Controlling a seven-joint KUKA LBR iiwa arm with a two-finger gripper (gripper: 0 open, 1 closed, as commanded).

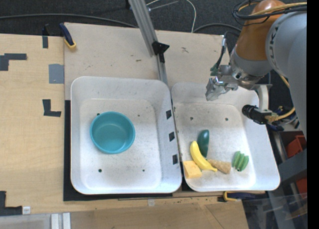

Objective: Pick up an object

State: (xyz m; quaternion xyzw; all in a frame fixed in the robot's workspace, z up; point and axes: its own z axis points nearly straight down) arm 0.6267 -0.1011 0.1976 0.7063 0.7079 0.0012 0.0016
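Objects cluster at the near end of the right bin: you have a yellow banana lying on a diagonal, its long axis running up-left to down-right, with a yellow block at its near-left, a tan piece at its tip, a green ridged item to its right and a dark green piece just beyond it. Left of the banana, the left bin holds a teal bowl. Farther back, the gripper hangs over the right bin's far rim, well apart from the banana; whether its fingers are spread, you cannot tell.
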